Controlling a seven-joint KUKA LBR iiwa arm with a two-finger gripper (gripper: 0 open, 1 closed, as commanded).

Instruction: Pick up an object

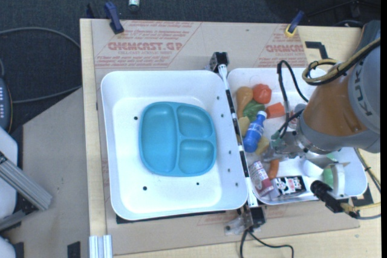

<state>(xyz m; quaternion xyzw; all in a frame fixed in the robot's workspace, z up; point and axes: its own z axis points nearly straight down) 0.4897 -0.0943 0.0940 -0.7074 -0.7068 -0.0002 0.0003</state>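
Observation:
The right bin (237,78) holds a jumble of small objects. At its far end lie a tan piece (243,96), a red round piece (262,93) and an orange block (275,109). A blue bottle (255,131) with a white cap lies slantwise over a yellow item (243,126). Nearer the front are a small red-labelled can (261,175), a black-and-white box (289,185) and a green item (328,175). My gripper (279,147) hangs low in the middle of this bin, just right of the bottle and above a small orange piece (273,166).
The left bin (115,130) holds a blue divided plate (177,138). The grey and orange arm (335,112) covers the right half of the right bin. Black cables (290,81) loop over that bin's far edge. Clamps (113,16) sit on the bench's far edge.

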